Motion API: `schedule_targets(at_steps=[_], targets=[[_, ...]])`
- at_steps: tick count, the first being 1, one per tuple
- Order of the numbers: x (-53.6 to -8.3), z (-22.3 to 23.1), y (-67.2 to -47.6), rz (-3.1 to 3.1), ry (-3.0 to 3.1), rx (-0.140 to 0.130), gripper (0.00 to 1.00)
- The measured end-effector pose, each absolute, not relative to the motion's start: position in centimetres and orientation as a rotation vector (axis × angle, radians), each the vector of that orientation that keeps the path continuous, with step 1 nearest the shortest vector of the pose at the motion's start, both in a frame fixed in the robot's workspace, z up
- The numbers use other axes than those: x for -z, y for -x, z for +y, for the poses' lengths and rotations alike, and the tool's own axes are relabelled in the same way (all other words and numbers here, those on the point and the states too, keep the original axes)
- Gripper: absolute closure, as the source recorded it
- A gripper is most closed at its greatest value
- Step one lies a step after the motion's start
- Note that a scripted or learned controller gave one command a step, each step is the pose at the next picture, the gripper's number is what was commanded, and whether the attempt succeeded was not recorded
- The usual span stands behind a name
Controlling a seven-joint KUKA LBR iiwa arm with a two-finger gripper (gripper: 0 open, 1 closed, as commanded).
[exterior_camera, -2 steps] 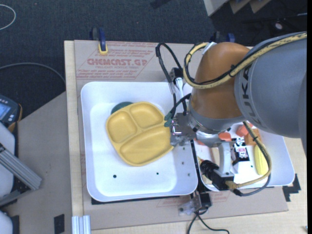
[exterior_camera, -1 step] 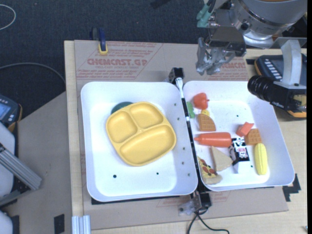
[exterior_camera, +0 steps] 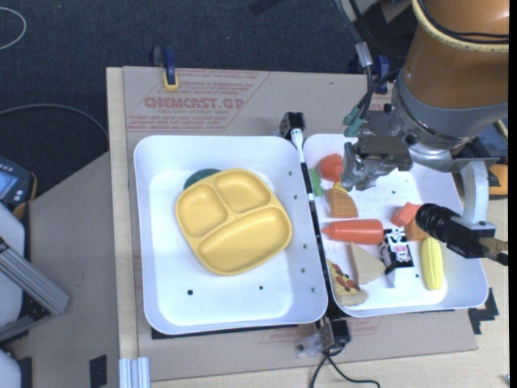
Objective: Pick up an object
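While the grey arm with its orange band reaches in from the right, its dark hand (exterior_camera: 361, 173) hangs low over the far-left part of the right white bin (exterior_camera: 472, 293), just beside a red tomato-like toy (exterior_camera: 330, 166) and above a tan waffle-shaped piece (exterior_camera: 342, 203); whether it is spread or pressed together I cannot tell. Nearby lie an orange carrot (exterior_camera: 353, 231) and a yellow corn cob (exterior_camera: 432, 264). A yellow compartment plate (exterior_camera: 233, 220) rests in the left white bin (exterior_camera: 153, 217) on the desk (exterior_camera: 129, 111).
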State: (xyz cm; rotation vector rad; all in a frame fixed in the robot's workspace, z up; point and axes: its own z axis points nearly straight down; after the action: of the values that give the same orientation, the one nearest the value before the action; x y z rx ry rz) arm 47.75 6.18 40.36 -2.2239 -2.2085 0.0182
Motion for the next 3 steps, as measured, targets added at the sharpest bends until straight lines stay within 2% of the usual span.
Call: schedule_targets(at_steps=[1, 2, 3], targets=[[-37.2, 2.9, -47.9, -2.213, 2.224, -0.008, 1.00], [-33.4, 4.4, -47.9, -2.219, 2.217, -0.007, 1.00], [-26.0, -1.4, -47.8, -2.210, 2.224, -0.010, 1.00]])
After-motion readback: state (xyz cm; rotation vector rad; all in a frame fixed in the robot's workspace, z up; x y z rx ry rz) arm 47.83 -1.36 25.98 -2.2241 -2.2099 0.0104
